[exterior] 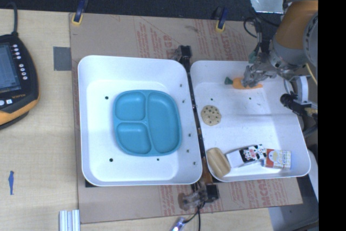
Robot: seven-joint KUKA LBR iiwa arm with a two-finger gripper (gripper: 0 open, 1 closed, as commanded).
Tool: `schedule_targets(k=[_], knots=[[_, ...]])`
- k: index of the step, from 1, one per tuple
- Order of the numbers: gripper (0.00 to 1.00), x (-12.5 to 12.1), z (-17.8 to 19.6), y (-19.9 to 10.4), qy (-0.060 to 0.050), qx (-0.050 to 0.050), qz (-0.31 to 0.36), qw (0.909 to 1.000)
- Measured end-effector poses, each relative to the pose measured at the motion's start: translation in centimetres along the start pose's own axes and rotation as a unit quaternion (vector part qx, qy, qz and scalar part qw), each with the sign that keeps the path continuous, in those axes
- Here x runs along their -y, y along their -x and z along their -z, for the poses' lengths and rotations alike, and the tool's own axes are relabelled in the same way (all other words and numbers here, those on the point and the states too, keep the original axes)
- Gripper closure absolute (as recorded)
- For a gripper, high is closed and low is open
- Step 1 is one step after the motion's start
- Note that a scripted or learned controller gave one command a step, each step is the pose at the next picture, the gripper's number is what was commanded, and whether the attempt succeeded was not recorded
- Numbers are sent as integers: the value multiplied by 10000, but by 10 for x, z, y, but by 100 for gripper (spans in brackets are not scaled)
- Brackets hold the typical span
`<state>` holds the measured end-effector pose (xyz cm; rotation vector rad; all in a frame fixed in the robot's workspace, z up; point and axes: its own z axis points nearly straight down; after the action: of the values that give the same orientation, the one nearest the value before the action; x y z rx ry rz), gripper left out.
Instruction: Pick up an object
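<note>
In the right bin (pixel 281 132) lie an orange carrot toy (pixel 239 83) with a green top at the far side, a round cookie (pixel 211 114), a tan wooden piece (pixel 217 162) and a white milk carton (pixel 259 158) near the front wall. My gripper (pixel 252 79) reaches down at the far right part of this bin, right over the carrot's right end and seemingly touching it. The carrot's right half is hidden by the gripper.
The left bin (pixel 97 159) holds a blue divided plate (pixel 147 121). A teach pendant (pixel 13 76) lies on the bench at far left. Clamps (pixel 80 11) hold the cardboard under the bins. The grey arm with its orange band (pixel 297 19) comes in at upper right.
</note>
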<state>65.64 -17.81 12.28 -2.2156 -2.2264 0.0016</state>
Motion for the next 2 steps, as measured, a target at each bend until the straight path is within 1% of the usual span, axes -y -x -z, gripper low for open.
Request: schedule_targets(k=[1,2], knots=[[0,8,4,-1,-16,-6,-11,10000],[0,29,6,-20,-15,1,-1,10000]])
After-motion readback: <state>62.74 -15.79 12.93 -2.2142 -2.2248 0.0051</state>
